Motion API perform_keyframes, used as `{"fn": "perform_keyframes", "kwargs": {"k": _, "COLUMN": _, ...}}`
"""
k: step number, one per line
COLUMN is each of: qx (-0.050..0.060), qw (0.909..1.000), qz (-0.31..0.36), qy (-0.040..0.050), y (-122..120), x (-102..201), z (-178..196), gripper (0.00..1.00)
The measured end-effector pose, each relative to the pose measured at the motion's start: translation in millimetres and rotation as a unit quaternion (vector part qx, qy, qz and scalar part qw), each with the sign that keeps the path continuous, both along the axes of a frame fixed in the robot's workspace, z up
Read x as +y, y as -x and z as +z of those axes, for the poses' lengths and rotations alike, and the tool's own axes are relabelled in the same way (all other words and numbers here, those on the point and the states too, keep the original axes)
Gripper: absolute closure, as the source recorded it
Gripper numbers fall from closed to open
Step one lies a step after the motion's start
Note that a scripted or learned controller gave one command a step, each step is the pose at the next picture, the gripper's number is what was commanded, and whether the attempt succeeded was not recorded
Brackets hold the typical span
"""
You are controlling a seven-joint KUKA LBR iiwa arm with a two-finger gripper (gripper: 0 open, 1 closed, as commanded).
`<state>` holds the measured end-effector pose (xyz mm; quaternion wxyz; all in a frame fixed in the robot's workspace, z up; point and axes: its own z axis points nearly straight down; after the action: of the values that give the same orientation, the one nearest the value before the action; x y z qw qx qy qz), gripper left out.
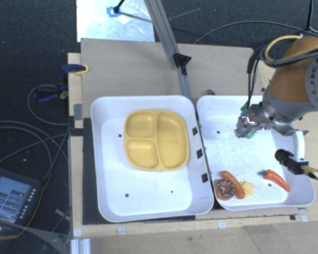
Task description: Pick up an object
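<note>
Partly hidden under the grey gripper [247, 127]: something small and green, shape unclear; fingers' state impossible to tell. Nearby, orange carrot-shaped toy [276, 179], lying diagonally, tip lower-right.

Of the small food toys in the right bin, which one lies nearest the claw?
The orange-red chilli pepper toy, alone toward the bin's right side below the claw. The sausage, doughnut and yellow piece cluster farther left.

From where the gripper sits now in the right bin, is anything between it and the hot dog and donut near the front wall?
Nothing visible. The gripper sits toward the back of the right bin; bare white floor lies between it and the hot dog and donut. The chili pepper lies off to the side.
</note>
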<state>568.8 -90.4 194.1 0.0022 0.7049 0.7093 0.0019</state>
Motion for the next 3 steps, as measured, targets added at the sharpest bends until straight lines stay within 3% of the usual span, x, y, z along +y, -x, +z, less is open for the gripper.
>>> {"fn": "perform_keyframes", "kwargs": {"k": 2, "qx": -0.001, "qw": 1.0000, "qz": 0.000, "qy": 0.0003, "y": -4, "x": -2, "z": 96, "gripper": 1.00}}
{"fn": "perform_keyframes", "kwargs": {"k": 3, "qx": 0.002, "qw": 1.0000, "qz": 0.002, "qy": -0.0011, "y": 5, "x": 52, "z": 77, "gripper": 1.00}}
